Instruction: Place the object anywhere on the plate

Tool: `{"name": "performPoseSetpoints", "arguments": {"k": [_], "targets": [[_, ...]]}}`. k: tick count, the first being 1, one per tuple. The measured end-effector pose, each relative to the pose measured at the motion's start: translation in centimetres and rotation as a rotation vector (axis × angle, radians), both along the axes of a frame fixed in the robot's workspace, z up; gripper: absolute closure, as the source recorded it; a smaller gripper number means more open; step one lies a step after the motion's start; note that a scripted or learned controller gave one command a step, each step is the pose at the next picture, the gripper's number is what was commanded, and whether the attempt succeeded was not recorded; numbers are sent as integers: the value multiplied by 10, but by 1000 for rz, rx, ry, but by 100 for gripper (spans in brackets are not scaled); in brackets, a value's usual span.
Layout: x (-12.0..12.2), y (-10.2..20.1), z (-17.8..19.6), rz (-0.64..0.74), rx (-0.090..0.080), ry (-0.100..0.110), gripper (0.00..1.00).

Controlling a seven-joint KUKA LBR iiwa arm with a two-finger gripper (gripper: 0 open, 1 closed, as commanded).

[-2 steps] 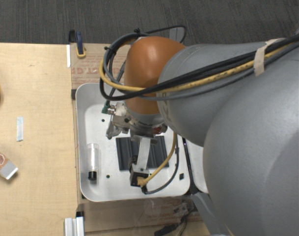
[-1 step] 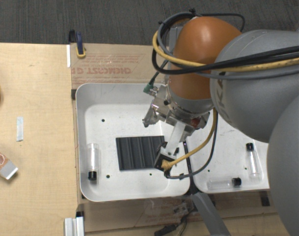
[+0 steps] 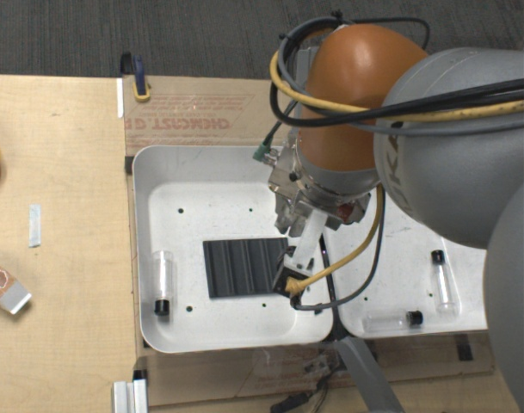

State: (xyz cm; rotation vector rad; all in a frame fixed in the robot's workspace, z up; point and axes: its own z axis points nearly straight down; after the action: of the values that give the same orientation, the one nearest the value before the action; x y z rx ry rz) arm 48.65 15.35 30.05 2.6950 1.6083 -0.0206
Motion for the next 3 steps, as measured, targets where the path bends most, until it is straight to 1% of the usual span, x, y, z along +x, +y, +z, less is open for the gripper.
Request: {"name": "performPoseSetpoints", "arguments": {"k": [1, 2, 3], "targets": [[-10, 72, -68, -220, 3, -4, 100], [-10, 73, -123, 82, 6, -2, 100], [8, -28, -126, 83, 7, -3, 100]]}}
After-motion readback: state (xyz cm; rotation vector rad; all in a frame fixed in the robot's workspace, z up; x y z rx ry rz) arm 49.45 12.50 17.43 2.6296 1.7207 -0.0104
